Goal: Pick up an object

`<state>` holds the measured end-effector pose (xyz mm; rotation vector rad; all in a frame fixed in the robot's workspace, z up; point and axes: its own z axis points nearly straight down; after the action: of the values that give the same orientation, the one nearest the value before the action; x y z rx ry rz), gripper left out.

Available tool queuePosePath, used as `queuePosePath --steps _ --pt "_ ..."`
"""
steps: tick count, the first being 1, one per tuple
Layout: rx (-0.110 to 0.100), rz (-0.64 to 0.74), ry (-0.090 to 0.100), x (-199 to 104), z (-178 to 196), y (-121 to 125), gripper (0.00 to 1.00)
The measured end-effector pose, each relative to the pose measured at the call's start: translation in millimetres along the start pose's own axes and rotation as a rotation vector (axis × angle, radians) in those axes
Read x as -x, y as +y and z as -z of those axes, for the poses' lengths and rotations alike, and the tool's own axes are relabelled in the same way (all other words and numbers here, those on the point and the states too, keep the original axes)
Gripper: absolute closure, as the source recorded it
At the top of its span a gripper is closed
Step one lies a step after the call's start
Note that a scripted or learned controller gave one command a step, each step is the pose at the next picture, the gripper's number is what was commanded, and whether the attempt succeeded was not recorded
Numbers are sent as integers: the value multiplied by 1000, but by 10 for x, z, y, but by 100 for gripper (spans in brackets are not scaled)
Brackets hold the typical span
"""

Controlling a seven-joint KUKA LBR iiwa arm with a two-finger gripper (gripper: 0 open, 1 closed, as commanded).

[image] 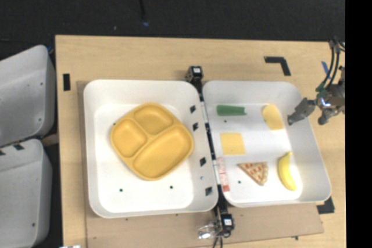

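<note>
The right bin point(302, 142) holds several toy foods: a green stick point(231, 110), a yellow oval piece point(272, 116), a flat yellow square point(232, 143), a pizza slice point(254, 172) and a banana point(286, 171). My gripper point(309, 115) hangs over the bin's right rim, just right of the yellow oval piece. Its two fingers are spread and open, with nothing between them. The rest of the arm is cut off at the right edge.
A yellow divided plate point(152, 140) lies in the left bin point(93, 183). Both bins rest on a wooden bench point(145, 58). Grey-white panels point(23, 125) stand to the left of the bench.
</note>
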<state>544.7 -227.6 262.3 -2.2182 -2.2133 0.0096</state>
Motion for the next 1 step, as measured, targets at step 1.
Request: queuePosePath --steps 1 --pt "11 2 -2 -6 62 22 0"
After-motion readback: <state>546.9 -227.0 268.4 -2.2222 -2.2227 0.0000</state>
